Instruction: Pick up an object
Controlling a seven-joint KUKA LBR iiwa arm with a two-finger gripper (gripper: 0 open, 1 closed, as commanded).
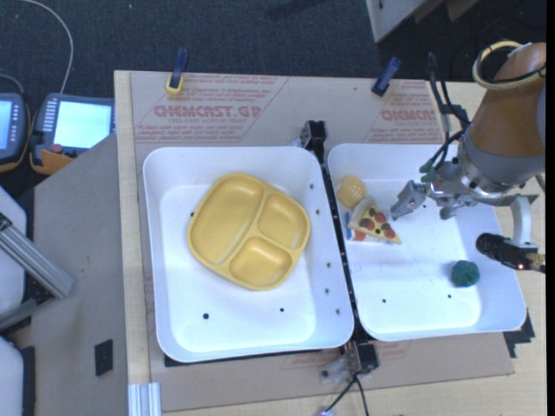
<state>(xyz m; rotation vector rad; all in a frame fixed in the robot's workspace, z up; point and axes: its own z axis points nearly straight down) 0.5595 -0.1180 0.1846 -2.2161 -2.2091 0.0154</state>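
White right bin (486, 315), gripper (406, 204) above it, fingers apart, holding nothing.
Just beside pizza slice (375, 224) and yellow lump (351, 190); green ball (465, 273) well apart; yellow divided plate (250, 230) in left bin (173, 319).

Yellow divided plate (250, 230) in left bin (165, 258); pizza-slice toy (375, 224), green ball (465, 273) in right bin (416, 315); pincer (408, 202) hovers near pizza.

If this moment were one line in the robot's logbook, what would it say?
gripper open, holding nothing | above right bin | nearest: pizza slice toy | also there: yellow lump, green ball | left bin: yellow plate
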